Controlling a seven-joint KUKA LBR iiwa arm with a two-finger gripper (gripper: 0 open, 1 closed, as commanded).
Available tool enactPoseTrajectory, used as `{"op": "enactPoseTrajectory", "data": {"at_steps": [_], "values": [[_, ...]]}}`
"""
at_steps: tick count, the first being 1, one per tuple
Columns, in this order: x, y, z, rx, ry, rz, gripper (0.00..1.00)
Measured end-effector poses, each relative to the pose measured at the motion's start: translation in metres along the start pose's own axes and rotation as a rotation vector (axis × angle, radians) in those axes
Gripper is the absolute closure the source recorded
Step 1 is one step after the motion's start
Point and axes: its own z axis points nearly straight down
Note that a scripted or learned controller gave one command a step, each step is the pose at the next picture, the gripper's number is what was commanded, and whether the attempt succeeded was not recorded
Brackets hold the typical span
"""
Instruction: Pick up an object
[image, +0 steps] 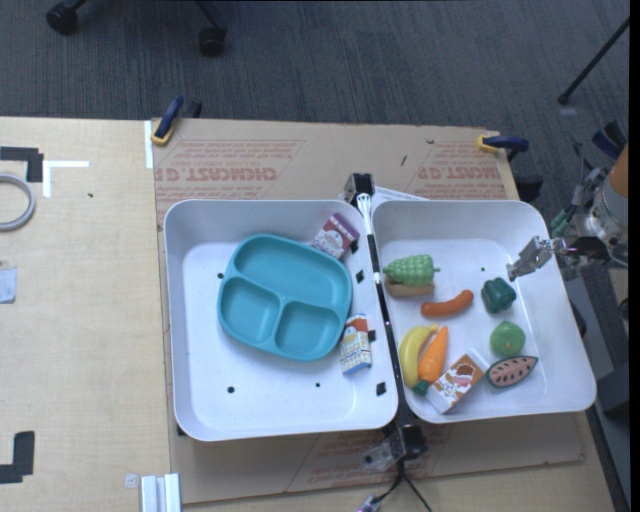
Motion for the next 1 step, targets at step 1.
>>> {"op": "enactPoseTrajectory", "data": {"at_steps": [1], "values": [[0.0549, 0.044, 0.1176, 0.0, 0.001, -0.272, 0.0]]}}
